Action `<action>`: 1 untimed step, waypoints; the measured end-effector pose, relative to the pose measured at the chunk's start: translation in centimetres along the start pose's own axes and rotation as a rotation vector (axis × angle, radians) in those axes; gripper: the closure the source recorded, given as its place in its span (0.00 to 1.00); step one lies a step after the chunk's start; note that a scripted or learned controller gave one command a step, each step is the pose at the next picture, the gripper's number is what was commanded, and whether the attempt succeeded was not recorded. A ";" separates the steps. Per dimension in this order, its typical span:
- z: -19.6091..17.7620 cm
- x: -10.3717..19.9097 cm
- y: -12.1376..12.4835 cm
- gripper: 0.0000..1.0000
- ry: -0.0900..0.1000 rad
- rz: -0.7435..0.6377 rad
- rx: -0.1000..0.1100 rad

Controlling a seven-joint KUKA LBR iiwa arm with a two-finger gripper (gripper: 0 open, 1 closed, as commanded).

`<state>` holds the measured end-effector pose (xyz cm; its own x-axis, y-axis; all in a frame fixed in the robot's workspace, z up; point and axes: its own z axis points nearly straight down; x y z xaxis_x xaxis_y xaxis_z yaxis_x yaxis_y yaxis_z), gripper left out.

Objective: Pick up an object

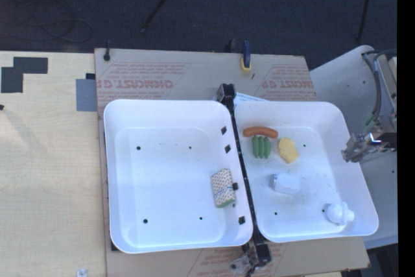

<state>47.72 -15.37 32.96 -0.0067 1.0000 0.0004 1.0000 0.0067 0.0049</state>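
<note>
Objects lie in both bins. The left bin (130,120) has one item, a small rectangular sponge-like block (223,188) with a speckled green and pale pattern, resting at about four o'clock against the wall it shares with the right bin (324,115).

In the right bin, an orange sausage-shaped piece (260,133) lies flat toward eleven o'clock, with a green ribbed piece (261,147) touching it just below. Beside the green one, toward three o'clock, sits a yellow rounded lump (288,151). Near the bin's centre is a pale whitish block (285,183), hard to tell from the white floor. At five o'clock, in the corner, rests a white rounded thing (338,213) whose shape blends into the bin wall.

The tool (355,151) sits at three o'clock of the right bin, just outside its rim, over the grey surface beside the desk (52,159). It is small, dark and partly cut off at the frame's edge, so whether it is spread or closed cannot be told, and nothing is seen in it. Only a fragment of the arm above it shows.

Black clips (226,93) join the two bins along their shared edge, and a blue and yellow clamp (246,56) grips the cardboard sheet (162,78) at twelve o'clock.
</note>
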 end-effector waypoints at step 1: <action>-0.7 11.5 2.0 1.00 0.002 -0.005 0.006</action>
<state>49.59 -3.82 33.70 -0.0115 0.9999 0.0019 0.9999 0.0115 -0.0011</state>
